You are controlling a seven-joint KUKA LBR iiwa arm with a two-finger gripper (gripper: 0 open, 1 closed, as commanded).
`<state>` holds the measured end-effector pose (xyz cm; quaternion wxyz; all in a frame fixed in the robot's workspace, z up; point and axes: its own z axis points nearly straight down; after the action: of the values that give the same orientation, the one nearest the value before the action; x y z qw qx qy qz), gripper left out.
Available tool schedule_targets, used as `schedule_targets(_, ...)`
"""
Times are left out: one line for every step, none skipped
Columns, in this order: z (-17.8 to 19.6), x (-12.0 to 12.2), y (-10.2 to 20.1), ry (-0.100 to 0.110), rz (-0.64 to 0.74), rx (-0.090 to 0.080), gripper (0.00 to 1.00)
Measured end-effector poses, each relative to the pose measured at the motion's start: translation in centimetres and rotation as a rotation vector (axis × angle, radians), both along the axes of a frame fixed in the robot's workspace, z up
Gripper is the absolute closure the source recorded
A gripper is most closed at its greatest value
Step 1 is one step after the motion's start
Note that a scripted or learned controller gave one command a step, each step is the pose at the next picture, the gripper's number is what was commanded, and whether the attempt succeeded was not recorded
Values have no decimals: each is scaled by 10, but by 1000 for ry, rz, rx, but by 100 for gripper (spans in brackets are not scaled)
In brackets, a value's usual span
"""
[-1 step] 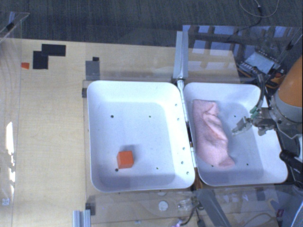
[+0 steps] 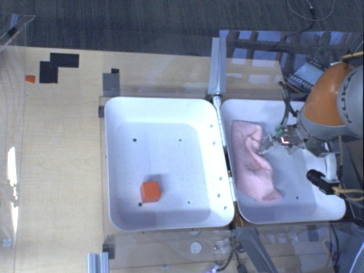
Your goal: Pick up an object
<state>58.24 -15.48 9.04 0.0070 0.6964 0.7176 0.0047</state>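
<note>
Pink cloth (image 2: 253, 161) is seen crumpled in the right bin (image 2: 324, 212), its long axis running roughly twelve to six o'clock. The tool (image 2: 272, 144) is placed at the cloth's upper right edge, so the bulk of the fabric lies toward eight o'clock from it. Whether the tool is spread or closed, or has any fabric, cannot be told. An orange block (image 2: 151, 191) sits in the left bin (image 2: 114, 152), well apart toward nine o'clock.

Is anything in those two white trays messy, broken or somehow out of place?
Nothing looks broken or spilled. The pink cloth in the right bin lies crumpled and folded on itself, with the gripper at its right edge. The orange block sits alone in the left bin, slightly turned.
</note>
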Motion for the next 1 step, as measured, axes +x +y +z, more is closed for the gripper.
schedule_targets(0,11,35,2,158,-3,0)
